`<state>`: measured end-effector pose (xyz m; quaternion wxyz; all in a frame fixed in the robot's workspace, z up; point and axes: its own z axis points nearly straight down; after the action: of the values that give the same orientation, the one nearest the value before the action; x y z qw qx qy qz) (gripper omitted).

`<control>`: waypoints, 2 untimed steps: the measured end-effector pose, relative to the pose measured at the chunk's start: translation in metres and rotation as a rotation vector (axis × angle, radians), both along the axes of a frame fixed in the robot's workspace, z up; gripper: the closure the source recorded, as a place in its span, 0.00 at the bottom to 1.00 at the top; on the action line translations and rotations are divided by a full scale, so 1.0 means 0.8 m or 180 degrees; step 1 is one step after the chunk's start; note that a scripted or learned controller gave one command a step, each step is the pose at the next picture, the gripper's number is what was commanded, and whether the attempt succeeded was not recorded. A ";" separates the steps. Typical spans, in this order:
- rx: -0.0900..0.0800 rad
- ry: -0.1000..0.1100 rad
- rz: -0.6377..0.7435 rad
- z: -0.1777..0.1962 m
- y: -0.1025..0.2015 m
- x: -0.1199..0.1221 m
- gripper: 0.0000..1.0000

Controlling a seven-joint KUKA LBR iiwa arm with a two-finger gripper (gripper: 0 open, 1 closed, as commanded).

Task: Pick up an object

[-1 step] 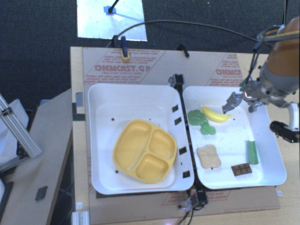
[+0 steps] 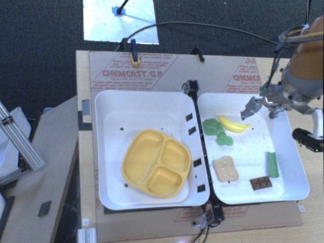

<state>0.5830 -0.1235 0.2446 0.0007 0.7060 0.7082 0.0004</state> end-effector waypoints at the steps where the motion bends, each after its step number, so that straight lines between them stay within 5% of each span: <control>1: 0.0003 0.0014 -0.0005 -0.078 0.000 -0.001 0.00; 2: 0.0004 0.0014 0.0003 -0.140 0.010 0.006 0.00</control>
<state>0.5875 -0.1153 0.1326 -0.0014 0.7057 0.7085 -0.0007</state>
